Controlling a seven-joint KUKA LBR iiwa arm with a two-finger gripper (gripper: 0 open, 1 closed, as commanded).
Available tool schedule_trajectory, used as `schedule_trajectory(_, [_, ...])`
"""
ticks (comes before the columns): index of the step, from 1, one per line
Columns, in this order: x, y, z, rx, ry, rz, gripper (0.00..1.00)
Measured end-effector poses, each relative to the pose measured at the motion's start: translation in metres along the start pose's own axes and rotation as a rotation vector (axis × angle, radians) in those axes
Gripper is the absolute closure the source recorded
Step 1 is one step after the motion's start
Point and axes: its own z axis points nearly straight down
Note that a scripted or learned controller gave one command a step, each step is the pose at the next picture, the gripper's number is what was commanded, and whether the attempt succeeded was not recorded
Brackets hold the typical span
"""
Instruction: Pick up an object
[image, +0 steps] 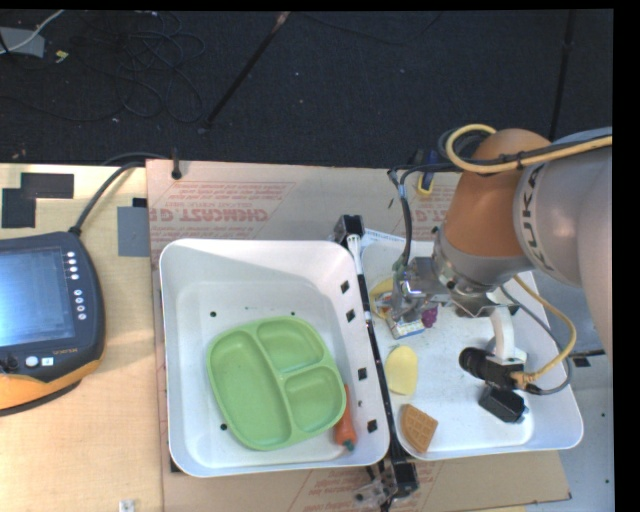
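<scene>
The hand (408, 300) hangs low over the upper left of the right-hand shallow white bin (555, 432), above a small purple-and-white clutter (418, 319); whether it is apart or together cannot be told. At its six o'clock lie a pale yellow rounded piece (402, 369) and a tan waffle-patterned wedge (419, 427). At eight o'clock, the left white bin (190, 300) holds a green divided plastic tray (275, 381).

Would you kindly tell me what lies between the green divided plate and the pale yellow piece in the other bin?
In the camera view, the two bins' adjoining white walls lie between the green plate and the yellow piece, with black clips along them.
</scene>
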Motion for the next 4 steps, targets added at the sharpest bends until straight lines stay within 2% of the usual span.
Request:
schedule_trajectory(1, [-0.004,-0.004,0.007,0.014,-0.002,0.006,0.0])
schedule_trajectory(2, [-0.056,0.018,0.088,0.013,-0.005,0.009,0.0])
schedule_trajectory(3, [-0.136,-0.019,0.106,0.016,-0.002,0.013,0.0])
schedule_trajectory(4, [-0.067,0.019,0.107,0.011,0.001,0.001,0.0])
